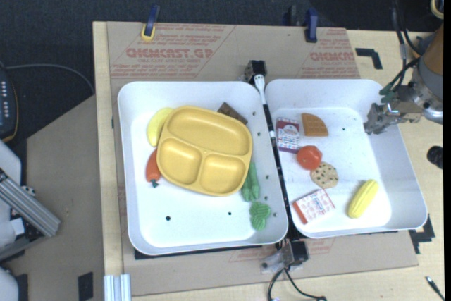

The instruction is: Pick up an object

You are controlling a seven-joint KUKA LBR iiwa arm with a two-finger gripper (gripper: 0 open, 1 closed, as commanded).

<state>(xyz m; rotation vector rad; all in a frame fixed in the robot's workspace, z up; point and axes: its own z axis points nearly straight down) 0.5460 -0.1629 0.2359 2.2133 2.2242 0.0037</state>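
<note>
- The gripper (375, 118) hangs over the right edge of the right bin (402, 173), towards its far right corner; whether it is wide or narrow I cannot tell, as it is small and grey against the white wall.
- The arm (430, 81) comes in from the right, its wrist roughly level, and is cut off by the picture's edge.
- Nothing can be seen between the gripper's tips.
- Closest in that bin is a tan wedge-shaped piece (314, 125), near the far edge.
- Beside it, by the left wall, stands a small red-and-white packet (287, 135).
- Around the middle lie a red tomato-like ball (309, 157) and, just beside it, a speckled cookie (324, 175).
- Near the near edge lie a yellow corn cob (362, 198) and a second red-and-white packet (313, 206), apart from each other.
- In the left bin (141, 208) a yellow divided tray (204, 150) lies tilted across the middle.
- It partly hides a yellow piece (156, 126), an orange-red one (152, 168) and a dark brown one (230, 111); what they are is hard to say.
- A green leafy toy (255, 201) sticks out by the tray's near right corner.
</note>
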